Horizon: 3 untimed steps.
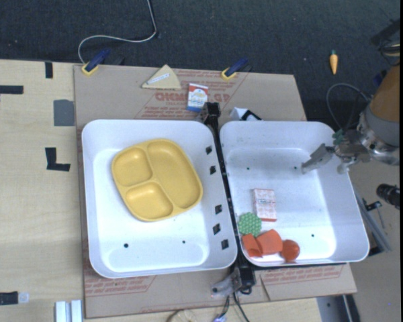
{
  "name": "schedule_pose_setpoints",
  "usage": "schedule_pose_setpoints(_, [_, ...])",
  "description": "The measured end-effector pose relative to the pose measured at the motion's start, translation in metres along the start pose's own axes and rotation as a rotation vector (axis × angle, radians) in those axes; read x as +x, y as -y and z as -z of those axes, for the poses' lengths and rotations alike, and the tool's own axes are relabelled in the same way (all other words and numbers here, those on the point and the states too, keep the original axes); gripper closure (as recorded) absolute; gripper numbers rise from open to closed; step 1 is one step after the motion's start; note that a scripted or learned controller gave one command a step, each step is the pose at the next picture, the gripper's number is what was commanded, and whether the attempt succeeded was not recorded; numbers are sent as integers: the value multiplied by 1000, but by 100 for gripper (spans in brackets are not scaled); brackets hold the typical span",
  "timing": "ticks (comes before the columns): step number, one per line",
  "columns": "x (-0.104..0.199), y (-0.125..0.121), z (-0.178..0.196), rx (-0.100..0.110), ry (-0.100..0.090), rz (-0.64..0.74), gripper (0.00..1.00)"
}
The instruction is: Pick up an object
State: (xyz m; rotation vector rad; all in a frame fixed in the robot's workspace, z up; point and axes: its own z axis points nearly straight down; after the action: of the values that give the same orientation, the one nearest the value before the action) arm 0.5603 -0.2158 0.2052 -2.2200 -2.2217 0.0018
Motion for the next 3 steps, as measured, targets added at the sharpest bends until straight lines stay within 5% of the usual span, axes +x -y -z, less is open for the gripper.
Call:
schedule_pose_setpoints(1, [97, 0, -93, 3, -3, 2, 0])
schedule_pose_setpoints(3, [118, 33, -119, -9, 2, 1, 0])
